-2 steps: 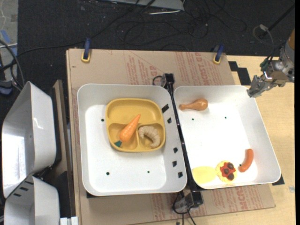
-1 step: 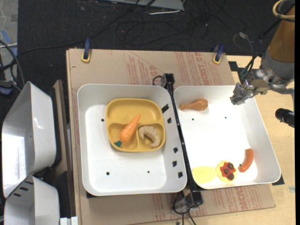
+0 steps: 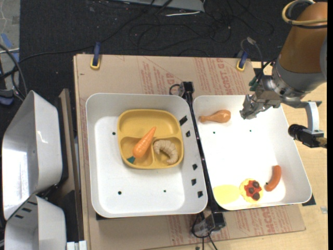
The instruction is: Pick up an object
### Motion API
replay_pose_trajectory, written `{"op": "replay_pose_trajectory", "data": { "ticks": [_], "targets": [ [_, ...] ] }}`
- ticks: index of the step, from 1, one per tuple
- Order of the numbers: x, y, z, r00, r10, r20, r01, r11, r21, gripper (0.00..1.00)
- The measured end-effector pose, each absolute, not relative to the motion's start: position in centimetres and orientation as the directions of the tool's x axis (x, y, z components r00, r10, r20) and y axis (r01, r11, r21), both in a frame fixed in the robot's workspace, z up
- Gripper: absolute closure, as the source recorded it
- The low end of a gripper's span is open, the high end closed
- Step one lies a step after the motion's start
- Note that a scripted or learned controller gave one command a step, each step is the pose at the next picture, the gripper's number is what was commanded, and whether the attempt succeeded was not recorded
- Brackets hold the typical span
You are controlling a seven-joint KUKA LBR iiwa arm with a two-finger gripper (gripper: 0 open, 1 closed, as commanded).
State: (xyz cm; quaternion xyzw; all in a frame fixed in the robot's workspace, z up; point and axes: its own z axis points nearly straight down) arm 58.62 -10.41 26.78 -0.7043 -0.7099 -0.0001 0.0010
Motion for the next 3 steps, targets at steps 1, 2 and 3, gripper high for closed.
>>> {"op": "replay_pose_trajectory", "data": {
  "ticks": [1,2,3],
  "targets": [
    [58.1,-4.7,26.7,-0.008,1.0,0.001,1.0,0.008,-0.001,1.0],
    [57.0,-0.1,24.8,-0.008,1.0,0.001,1.0,0.008,-0.003,1.0],
    [55.2,5.8,24.8,-0.009,1.0,0.002,1.0,0.009,-0.002,1.0]
  ]
}}
